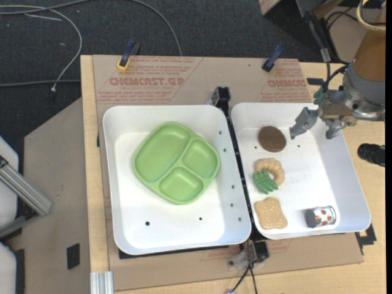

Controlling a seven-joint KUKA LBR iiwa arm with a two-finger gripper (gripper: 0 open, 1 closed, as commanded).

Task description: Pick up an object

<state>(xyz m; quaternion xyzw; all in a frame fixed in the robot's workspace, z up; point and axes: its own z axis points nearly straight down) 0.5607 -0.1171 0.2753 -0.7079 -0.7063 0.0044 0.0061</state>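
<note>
Pickable objects lying in the two white bins

A green three-compartment plate point(176, 162) lies flat and turned at a slant in the left bin point(122, 225). In the right bin point(349, 182), a round brown cookie-like disc point(271, 138) sits near the far end; nearer, a tan ring point(271, 168) touches a small green ridged piece point(265, 181); a tan toast-shaped slab point(271, 214) lies flat by the near edge, and a small can point(320, 216) rests on its side well to its right
</note>
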